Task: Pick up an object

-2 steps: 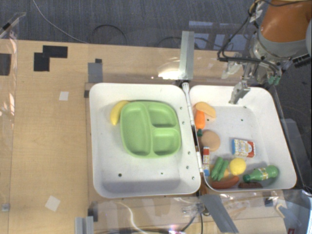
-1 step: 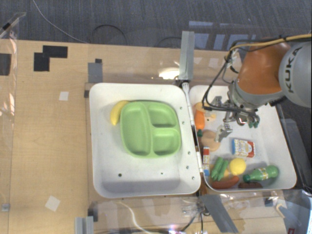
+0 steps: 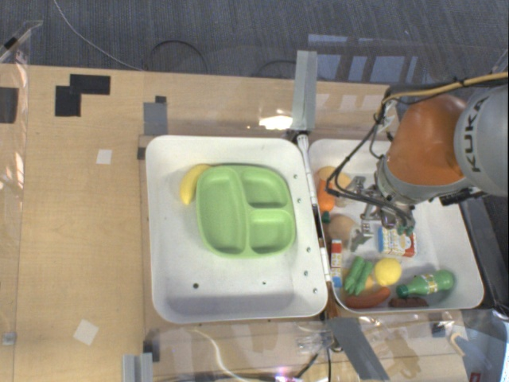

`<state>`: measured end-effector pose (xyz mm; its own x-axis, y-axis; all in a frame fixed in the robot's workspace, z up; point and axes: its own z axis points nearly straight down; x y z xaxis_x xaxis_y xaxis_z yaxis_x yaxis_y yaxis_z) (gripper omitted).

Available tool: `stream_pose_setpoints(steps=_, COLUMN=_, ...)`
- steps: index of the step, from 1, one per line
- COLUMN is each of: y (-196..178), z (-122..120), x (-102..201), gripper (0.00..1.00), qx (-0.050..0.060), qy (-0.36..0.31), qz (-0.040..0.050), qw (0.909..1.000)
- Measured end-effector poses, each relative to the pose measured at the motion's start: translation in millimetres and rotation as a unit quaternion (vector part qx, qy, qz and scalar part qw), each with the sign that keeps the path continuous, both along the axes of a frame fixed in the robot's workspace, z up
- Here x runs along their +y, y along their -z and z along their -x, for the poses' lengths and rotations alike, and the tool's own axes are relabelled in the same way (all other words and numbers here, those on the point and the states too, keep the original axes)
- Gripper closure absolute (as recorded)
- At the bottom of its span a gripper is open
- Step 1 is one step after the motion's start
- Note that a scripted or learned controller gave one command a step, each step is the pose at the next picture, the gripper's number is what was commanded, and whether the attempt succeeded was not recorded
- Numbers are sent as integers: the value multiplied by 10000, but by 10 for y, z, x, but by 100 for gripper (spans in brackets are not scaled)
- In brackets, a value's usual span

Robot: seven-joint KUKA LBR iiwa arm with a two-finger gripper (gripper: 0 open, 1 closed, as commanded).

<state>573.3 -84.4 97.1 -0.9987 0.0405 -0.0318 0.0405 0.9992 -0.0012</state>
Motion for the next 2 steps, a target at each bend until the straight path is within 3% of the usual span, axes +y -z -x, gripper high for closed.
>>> stream_pose_setpoints(steps=1, y=-140, z=-38, x=13, gripper=100, qx=-56, qy=-32, qz=5, qw=10000)
stream_pose_setpoints(steps=2, y=-1804, z=-236, x=-131, gripper=100, qx=59, qy=-1403, qz=36, qw=9901)
